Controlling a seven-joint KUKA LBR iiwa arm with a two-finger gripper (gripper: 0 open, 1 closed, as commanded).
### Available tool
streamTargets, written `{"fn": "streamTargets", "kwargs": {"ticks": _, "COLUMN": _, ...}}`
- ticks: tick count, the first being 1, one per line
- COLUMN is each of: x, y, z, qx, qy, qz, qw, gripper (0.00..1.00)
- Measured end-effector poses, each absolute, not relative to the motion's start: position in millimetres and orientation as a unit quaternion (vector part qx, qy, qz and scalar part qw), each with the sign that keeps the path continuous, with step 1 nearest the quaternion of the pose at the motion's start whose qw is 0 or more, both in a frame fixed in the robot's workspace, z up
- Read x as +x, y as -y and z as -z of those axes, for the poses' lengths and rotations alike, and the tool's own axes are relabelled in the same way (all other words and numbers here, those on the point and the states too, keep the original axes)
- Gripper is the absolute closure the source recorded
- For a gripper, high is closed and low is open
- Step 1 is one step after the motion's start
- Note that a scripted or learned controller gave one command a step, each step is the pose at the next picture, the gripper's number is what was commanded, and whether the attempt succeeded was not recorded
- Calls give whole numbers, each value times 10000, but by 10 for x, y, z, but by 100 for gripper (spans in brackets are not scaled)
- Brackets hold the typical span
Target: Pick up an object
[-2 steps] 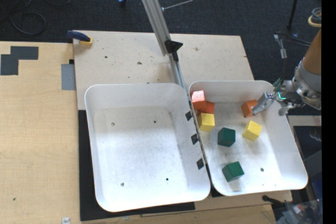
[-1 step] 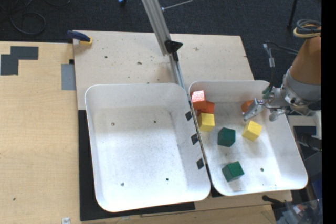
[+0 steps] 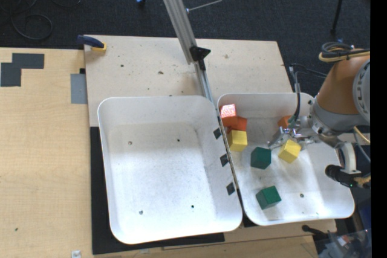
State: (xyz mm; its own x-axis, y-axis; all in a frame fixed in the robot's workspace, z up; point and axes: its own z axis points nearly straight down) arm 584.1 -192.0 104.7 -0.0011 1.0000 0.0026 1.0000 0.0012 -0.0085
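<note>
The right bin (image 3: pixel 338 205) holds several small blocks. A red block (image 3: pixel 228 110), an orange block (image 3: pixel 236 124) and a yellow block (image 3: pixel 238 140) line up along its left wall. A dark green block (image 3: pixel 260 158) lies mid-bin and another green block (image 3: pixel 268 196) sits nearer the front. My gripper (image 3: pixel 294 135) hangs low over the right bin, coming in from the right. A tilted yellow block (image 3: pixel 289 151) lies right under and against it. A small orange piece (image 3: pixel 284 122) shows just behind the gripper.
The left bin (image 3: pixel 104 110) sits beside the right one, with a divider wall carrying black clips (image 3: pixel 223 159) between them. A slanted aluminium post (image 3: pixel 179 15) rises behind the bins. A blue-and-yellow clamp (image 3: pixel 92 43) lies at the bench's back left.
</note>
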Motion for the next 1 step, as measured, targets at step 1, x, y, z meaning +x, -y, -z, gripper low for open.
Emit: {"fn": "streamTargets", "kwargs": {"ticks": 1, "x": 5847, "y": 1921, "z": -911, "qx": -7070, "qy": 7072, "qz": -7, "qw": -3, "gripper": 0}}
